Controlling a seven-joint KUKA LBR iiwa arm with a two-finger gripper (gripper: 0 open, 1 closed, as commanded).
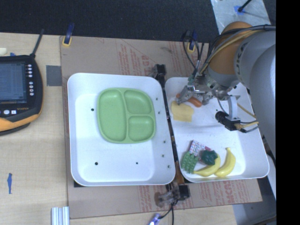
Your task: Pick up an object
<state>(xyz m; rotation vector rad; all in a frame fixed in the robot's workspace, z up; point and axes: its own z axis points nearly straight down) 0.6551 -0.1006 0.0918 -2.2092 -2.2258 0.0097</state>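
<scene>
The pincer (190, 97) is low in the right bin (251, 170), by an orange-red item (196, 102) and a yellow block (182, 112); its state I cannot tell. Nothing looks lifted, so picking remains

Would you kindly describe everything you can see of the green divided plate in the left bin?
The green divided plate is pale green with a matte, plastic look and a rounded-square outline. Raised ridges split it into three compartments: one long one on its left side and two smaller ones stacked on its right. It lies flat and right side up on the floor of the left white bin, in the upper middle part, apart from the bin walls. Nothing lies in it or touches it.
</scene>
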